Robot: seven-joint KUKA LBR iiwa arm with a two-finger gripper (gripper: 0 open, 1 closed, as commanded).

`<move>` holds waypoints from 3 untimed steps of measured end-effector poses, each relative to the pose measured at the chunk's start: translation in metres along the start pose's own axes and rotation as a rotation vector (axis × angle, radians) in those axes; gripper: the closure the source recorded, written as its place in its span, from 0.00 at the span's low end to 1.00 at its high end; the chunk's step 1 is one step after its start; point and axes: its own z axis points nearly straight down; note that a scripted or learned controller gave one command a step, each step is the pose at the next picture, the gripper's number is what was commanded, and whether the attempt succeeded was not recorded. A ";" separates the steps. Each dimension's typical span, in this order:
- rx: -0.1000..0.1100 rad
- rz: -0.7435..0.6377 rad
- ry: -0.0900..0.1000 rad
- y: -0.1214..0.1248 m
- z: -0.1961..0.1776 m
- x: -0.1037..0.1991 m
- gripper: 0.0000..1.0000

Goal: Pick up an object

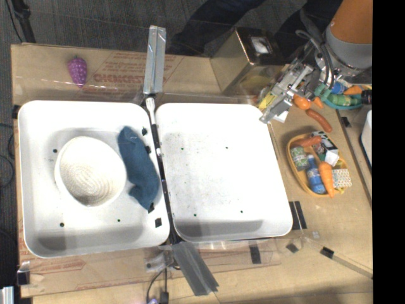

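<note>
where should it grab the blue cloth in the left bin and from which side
Probably from straight above, at the bunched lower end of the blue cloth. It lies limp and long against the left bin's right wall, beside the white hat, so there's little room from the sides.

A robotics lab: two white bins (215,227) taped onto a cardboard-covered counter (120,75), a robot arm (351,18) reaching in, cables trailing around.

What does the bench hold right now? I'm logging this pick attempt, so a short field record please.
left bin: white round woven object, blue cloth beside it
right bin: bare white floor
gripper: above the right bin's far right corner
outside the bins: purple object far left; small yellow tray of toys right
</note>
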 end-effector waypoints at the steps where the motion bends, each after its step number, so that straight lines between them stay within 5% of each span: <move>1: -0.001 -0.309 -0.002 -0.020 -0.008 0.027 0.00; 2: 0.000 -0.333 0.000 0.004 0.134 0.077 0.00; 3: -0.001 -0.351 -0.005 0.054 0.261 0.064 0.00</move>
